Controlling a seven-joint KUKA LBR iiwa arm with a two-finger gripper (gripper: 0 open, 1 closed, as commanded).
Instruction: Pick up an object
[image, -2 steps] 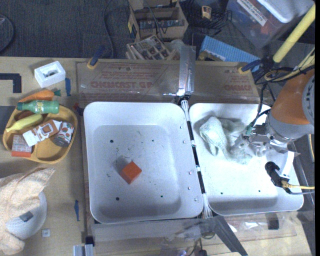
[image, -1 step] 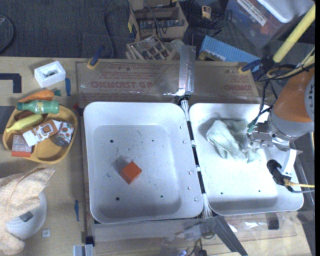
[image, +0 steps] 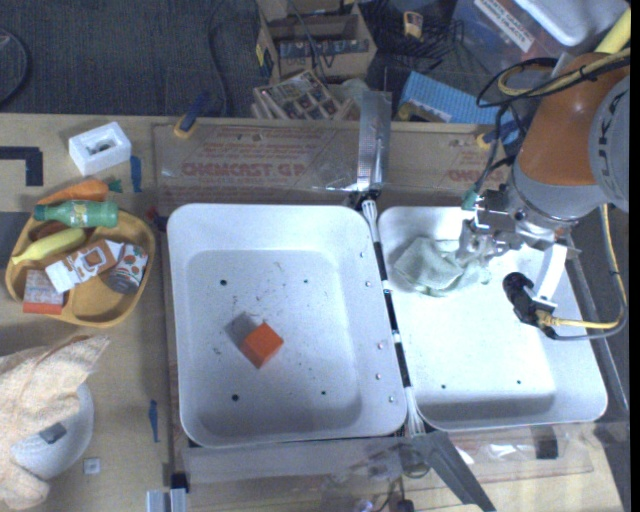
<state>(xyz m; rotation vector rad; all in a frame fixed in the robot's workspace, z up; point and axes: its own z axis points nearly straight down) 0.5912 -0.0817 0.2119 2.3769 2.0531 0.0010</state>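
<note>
A pale green cloth (image: 428, 266) lies crumpled in the upper left part of the right bin (image: 500, 400). My gripper (image: 476, 252) hangs at the cloth's right edge, low over it and touching or nearly touching the fabric. The orange band of the arm (image: 560, 140) rises above it at the right. An orange block (image: 264, 344) with a grey side sits alone in the middle of the left bin (image: 200, 260).
A black cable with a yellow end (image: 545, 318) dangles from the wrist over the right bin. A yellow bowl of toy food (image: 80, 265) stands left of the bins, with a white box (image: 100, 147) behind it and a cloth (image: 45, 400) at the lower left.
</note>
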